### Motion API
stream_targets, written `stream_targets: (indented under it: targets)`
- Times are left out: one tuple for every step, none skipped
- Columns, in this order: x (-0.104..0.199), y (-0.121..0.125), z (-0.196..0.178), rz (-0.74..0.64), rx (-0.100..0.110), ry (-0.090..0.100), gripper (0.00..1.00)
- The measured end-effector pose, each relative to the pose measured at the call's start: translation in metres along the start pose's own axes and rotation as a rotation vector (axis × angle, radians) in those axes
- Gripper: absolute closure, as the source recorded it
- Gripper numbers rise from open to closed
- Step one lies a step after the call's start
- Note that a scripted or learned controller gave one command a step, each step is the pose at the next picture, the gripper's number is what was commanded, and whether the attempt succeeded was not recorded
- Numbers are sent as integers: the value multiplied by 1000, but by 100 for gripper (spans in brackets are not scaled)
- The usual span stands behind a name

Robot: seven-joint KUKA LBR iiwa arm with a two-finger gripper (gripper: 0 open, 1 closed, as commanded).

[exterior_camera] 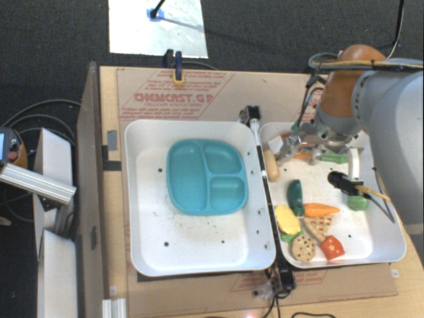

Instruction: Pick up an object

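Seen from above at a slant, a bench holds two shallow white bins side by side. The grey arm (381,98) reaches in from the right, and its gripper (293,146) hangs low over the far end of the right bin (374,234). Whether the gripper is open or closed cannot be told, and nothing can be seen held in it. No single object is set for the pick. The nearest candidates are a small orange piece (302,156) just below the gripper and a flat green piece (335,158) beside that, partly hidden by the wrist. The main risk, as a guess, is crowding. These two pieces lie close together and near the bin's far wall, so a closing gripper could nudge one aside or catch both. A beige roll (270,167) lies against the wall shared by the bins, just beside the gripper, and a sideways move could knock it or strike that wall. Toward the near end of the same bin lie a dark green vegetable (295,196), a carrot (321,210), a yellow piece (287,220), a waffle (318,226), a cookie (303,248), a red piece (332,247) and a round green piece (358,203). Several of these touch, so any one of them would be hard to lift cleanly. The left bin (149,230) holds a teal divided plate (205,177), well apart from the gripper and not in its way.
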State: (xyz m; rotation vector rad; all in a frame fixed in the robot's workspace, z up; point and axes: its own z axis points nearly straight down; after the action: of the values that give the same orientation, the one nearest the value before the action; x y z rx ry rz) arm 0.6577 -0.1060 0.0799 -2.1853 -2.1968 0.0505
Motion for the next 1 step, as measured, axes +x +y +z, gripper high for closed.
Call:
stream_targets:
  targets:
    - [-2,0,0,0,0,4,0]
